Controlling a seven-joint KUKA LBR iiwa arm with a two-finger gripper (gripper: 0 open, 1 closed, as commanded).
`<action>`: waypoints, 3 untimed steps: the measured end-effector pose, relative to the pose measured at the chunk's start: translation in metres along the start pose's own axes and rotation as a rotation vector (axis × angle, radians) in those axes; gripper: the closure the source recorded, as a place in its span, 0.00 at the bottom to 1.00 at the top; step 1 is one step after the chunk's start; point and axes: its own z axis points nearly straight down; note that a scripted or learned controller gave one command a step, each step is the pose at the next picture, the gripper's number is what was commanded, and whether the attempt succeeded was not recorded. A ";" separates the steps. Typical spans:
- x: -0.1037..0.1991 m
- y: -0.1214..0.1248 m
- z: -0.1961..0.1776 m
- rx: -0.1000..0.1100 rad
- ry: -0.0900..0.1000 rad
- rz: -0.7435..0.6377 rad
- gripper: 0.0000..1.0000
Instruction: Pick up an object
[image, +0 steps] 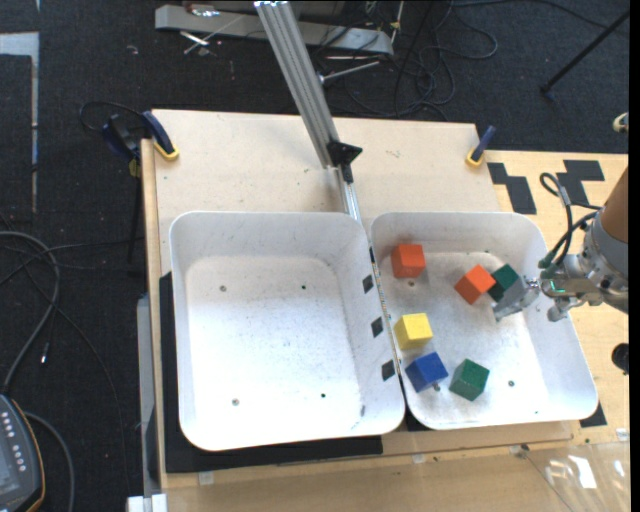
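The grey arm with the orange band comes in over the right edge of the right-hand shallow white plastic bin (560, 340), and its two-finger gripper (515, 297) sits low inside that bin, near the right wall about halfway up. The fingers are too small and blurry here to tell how they stand, so whether they've got anything is anyone's guess. Right next to the tip, touching or nearly so, is a dark green cube (505, 277), and pressed up against that one's left side is an orange cube (475, 284), tilted a bit on its corner. Another orange-red cube (407, 260) sits near the bin's top-left corner, well apart from those two. Along the left wall there's a yellow cube (413, 328) with a blue cube (427, 370) just below it, almost touching. A second green cube (469, 379) is just beside the blue one, toward the bottom edge. The left-hand white bin (200, 290) sits alongside on the pale wooden bench (250, 160), the two bins meeting at their inner rims, with a slanted silver metal rail (300, 80) running down to that seam.
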 end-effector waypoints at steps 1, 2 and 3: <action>0.034 0.064 0.117 0.005 0.002 -0.004 0.00; 0.026 0.113 0.154 -0.002 -0.001 -0.003 0.00; 0.042 0.166 0.155 0.085 -0.005 -0.005 0.00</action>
